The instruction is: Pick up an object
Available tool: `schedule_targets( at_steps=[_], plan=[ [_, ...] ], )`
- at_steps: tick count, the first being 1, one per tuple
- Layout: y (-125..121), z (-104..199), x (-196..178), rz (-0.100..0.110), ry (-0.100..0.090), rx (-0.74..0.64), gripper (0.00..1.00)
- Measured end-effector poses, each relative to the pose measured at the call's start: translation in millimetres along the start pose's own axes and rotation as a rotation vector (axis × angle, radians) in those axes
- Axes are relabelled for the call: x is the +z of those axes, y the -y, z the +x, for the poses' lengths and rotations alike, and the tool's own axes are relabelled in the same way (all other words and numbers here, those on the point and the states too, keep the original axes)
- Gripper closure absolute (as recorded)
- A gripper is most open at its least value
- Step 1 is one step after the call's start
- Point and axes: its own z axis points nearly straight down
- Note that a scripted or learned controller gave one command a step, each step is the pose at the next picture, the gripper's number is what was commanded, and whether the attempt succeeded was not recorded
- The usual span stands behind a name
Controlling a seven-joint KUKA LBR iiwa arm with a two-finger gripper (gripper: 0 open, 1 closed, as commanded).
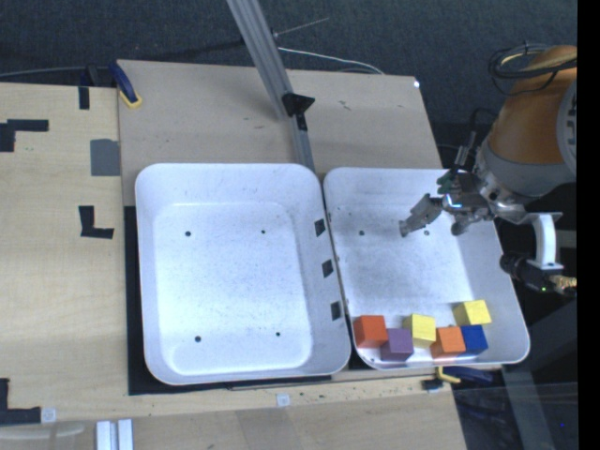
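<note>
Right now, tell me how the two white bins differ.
The left bin sits away from the arm, while the right bin has the gripper over it. The right bin holds small coloured blocks along its near edge; the left bin has no blocks. Both are shallow, white and speckled, set side by side.

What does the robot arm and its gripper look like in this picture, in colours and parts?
The arm has an orange band over a grey wrist section. Thin cables loop above the orange part. The gripper is dark grey metal, with small fittings clustered behind it. A white piece with a dark end hangs beside the wrist.
</note>
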Motion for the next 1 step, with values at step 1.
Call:
schedule_targets(
  at_steps=[1],
  plan=[
    [-56.9,55.1,-35.7,-0.011,-0.001,-0.008,0.0]
  ],
)
